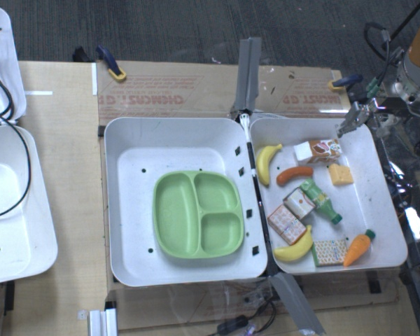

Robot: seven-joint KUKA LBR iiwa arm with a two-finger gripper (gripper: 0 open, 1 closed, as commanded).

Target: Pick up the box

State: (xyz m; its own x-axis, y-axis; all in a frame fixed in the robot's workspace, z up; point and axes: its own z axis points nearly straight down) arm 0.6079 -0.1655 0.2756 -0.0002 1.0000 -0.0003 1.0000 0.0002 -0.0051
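From the camera above the bench, the box [325, 150] lay in the right bin [385, 187] near its far edge, its long axis running left to right, beside a cheese wedge [341, 174] and a sausage [294, 175]. The gripper [355, 120] hung over the bin's far right corner, apart from the box; its grip could not be made out.

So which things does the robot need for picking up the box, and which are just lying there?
For the job:
- tool, above the right bin's far corner
- boxes: box by the cheese, brown box, checked box; I can't tell which is meant

Just lying about:
- two bananas
- sausage
- cheese
- green bottle
- carrot
- green plate
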